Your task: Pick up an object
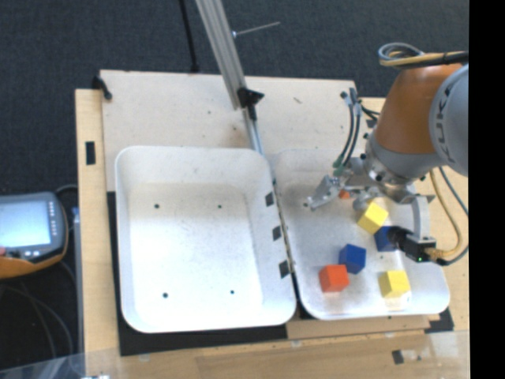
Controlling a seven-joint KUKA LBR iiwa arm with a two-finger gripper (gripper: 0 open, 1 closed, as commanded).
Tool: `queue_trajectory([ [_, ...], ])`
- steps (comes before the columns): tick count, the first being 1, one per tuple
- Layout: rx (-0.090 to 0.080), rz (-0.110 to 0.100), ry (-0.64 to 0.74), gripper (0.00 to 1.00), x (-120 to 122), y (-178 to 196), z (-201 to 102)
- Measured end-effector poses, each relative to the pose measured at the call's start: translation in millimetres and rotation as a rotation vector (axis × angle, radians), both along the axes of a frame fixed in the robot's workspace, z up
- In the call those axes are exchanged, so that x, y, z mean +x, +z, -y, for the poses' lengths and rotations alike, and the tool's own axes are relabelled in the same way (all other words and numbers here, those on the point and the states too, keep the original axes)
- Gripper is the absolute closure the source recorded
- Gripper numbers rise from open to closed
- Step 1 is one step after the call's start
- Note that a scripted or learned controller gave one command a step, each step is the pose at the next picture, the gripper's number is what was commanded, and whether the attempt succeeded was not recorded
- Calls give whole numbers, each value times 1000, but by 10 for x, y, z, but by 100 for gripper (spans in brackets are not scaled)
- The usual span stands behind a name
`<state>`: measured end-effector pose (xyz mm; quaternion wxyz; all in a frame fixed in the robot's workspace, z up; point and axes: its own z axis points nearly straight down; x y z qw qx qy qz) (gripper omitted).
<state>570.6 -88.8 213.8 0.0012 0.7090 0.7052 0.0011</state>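
**Bright, even light, soft picture**

You get flat overhead light with faint shadows. The white bins (197, 235) glare until their rims nearly wash out, while the dark floor (47, 22) stays dim. Detail is soft everywhere, and the small blocks (353, 257) show fuzzy edges.

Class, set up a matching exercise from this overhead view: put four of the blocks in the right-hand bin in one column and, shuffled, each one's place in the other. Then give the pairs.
Things:
1. orange block
2. blue block
3. upper yellow block
4. lower yellow block

Places:
A. just below the arm's wrist
B. nearest the divide between the bins
C. nearest the bin's bottom right corner
D. just up and right of the orange block

Pairs: 1-B, 2-D, 3-A, 4-C
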Motion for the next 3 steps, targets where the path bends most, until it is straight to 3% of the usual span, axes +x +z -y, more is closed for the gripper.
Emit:
queue_trajectory([
  [1,-5,-1,-1,0,-94,77,809],
  [2,-4,2,4,0,395,147,1259],
  [3,-1,-8,5,0,286,-413,1155],
])
